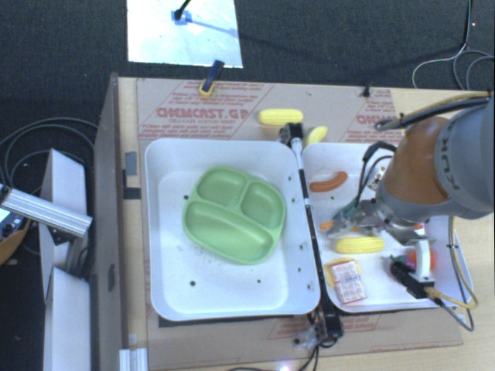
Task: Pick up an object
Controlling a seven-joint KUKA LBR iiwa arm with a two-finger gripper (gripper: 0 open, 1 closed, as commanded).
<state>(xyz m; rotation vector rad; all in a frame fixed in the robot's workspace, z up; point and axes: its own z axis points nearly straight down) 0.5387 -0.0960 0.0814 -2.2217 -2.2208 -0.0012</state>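
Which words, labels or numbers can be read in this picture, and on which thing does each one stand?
"CHEMCAST GP": red print on the brown board behind the left bin.
The same red print repeats on the board's right side, cut off and too blurred to read.
Smaller red lines beneath: too small to read.

Green divided plate point(233, 215), yellow corn point(358, 244), orange-red sausage point(329, 182) (bins point(166, 230) white).

Printed in red across the brown board point(232, 103) under the bins: "CHEMCAST GP", repeated partly, cut off, at the right.
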